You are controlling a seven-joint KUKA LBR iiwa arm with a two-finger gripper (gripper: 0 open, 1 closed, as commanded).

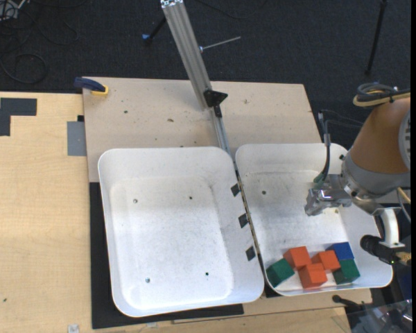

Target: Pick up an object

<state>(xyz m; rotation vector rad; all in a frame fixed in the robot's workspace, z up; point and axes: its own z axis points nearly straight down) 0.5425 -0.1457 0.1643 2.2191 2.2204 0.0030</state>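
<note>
Nothing is picked up yet, as far as I can judge: all the blocks lie in the right bin (277, 165), and I see none at my gripper (321, 201). The whole grasp is left to do: choose a block, come down on it, close and lift.

My gripper hangs over the middle of the right bin, toward the counter's right edge. Whether it is apart or together I cannot tell; it is too small and dim from above.

The blocks are bunched in the right bin's near corner, close to the counter's front edge. An orange block (297, 256) is the one closest to me, with a green block (280, 272) beside it, more orange blocks (314, 275) behind, and a blue block (342, 250) and a second green block (347, 273) at the far side. The cluster lies near my gripper but clearly apart from it, toward the front edge.
</note>
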